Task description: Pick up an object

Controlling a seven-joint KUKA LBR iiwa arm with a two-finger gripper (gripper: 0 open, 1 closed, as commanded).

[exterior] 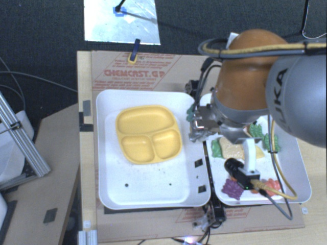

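My gripper (197, 128) hangs low over the divide between the two bins, at the right bin's left edge, under the orange-banded wrist. Just right of it in the right bin (305, 188) lie a green toy piece (217, 148) and a pale yellow piece (233, 151). A purple bunch of grapes (232, 189) lies near the front of that bin, and an orange item (274, 186) to its right. Another green leafy piece (256, 131) peeks out from beneath the arm. The arm hides much of this bin.
The left bin (110, 188) holds a yellow three-compartment plate (148, 133) in its upper middle. A cardboard sheet (138, 70) lies under both bins. A small blue-and-yellow tool (134, 52) rests behind the bins, near a shiny sheet (121, 14).
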